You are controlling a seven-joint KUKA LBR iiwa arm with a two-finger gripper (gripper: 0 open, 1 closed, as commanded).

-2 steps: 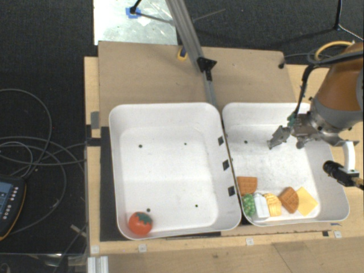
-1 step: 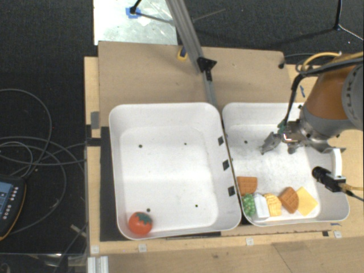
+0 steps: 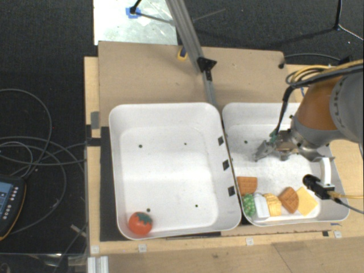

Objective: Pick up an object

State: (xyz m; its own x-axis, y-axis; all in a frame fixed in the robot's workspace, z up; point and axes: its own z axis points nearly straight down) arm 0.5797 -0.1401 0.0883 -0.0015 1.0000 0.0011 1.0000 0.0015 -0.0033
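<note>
The end effector (image 3: 272,150) is hanging low inside the right bin (image 3: 239,118), over its bare white floor; whether it is released or clenched I cannot tell, and nothing is visibly sitting in its grip. Just nearer the camera, a cluster of toy foods is lying along the bin's front wall: an orange block (image 3: 247,185), a green piece (image 3: 248,203), a white piece (image 3: 261,205), a yellow ridged piece (image 3: 273,204), a brown waffle-like piece (image 3: 289,199) and a pale yellow wedge (image 3: 306,201). Across the divider, a red tomato (image 3: 140,223) is resting in the left bin (image 3: 122,118), front corner. Judging the pick, the orange block is looking easiest: it is sitting slightly apart, so coming straight down over it should be avoiding its neighbours
</note>
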